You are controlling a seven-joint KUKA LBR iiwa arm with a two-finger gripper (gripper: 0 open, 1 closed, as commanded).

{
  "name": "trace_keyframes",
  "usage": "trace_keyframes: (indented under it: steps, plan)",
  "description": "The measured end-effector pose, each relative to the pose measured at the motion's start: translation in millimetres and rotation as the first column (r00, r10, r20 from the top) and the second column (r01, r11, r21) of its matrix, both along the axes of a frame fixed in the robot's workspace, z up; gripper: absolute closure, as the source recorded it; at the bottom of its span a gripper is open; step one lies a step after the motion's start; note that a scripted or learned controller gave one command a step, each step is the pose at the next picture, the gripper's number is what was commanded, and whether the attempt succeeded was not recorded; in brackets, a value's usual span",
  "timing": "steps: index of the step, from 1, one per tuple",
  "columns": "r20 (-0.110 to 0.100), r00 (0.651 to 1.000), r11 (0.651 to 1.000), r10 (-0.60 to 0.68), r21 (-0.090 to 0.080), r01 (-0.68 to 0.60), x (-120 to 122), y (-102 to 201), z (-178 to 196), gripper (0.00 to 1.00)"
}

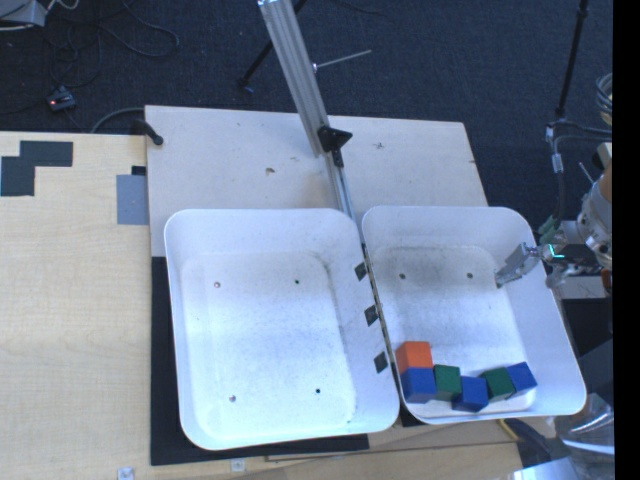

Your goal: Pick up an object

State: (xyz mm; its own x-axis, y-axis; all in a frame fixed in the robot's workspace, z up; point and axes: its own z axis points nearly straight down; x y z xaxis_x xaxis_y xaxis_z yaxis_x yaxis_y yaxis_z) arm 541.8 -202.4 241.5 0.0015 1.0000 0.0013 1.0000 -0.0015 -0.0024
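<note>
The two-finger gripper [520, 264] was seen at the right edge of the right-hand shallow white bin [440, 230], hanging over the upper right part of its floor. Whether its fingers were spread or pressed together could not be told; nothing was seen between them. The task's objects were gathered well apart from it, in the near corner of that bin: an orange cube [414, 355] touching a blue cube [419, 383] below it, then a green cube [447, 378], a second blue cube [470, 393], a second green cube [497, 382] and a third blue cube [520, 376], 6 in a tight curved row. The left-hand white bin [262, 230] held nothing to be picked.

The approach was judged to be the step in hand. It would be done best if a block at the end of the row were chosen, the orange cube or the far blue one, since neighbours crowd the rest. The fingers should be aligned across free faces and lowered straight down, clear of the bin wall.
</note>
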Motion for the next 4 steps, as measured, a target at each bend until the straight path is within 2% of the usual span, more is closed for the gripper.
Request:
trace_keyframes:
  steps: [1,2,4]
  plan:
    - [0.000,1.000,1.000,0.000,0.000,0.000,0.0,-0.1,0.0,0.00]
    - [-0.008,1.000,1.000,0.006,0.004,-0.006,13.3,61.5,-101.7,0.00]
    - [0.000,1.000,1.000,-0.002,0.000,0.002,14.1,57.6,-96.7,0.00]
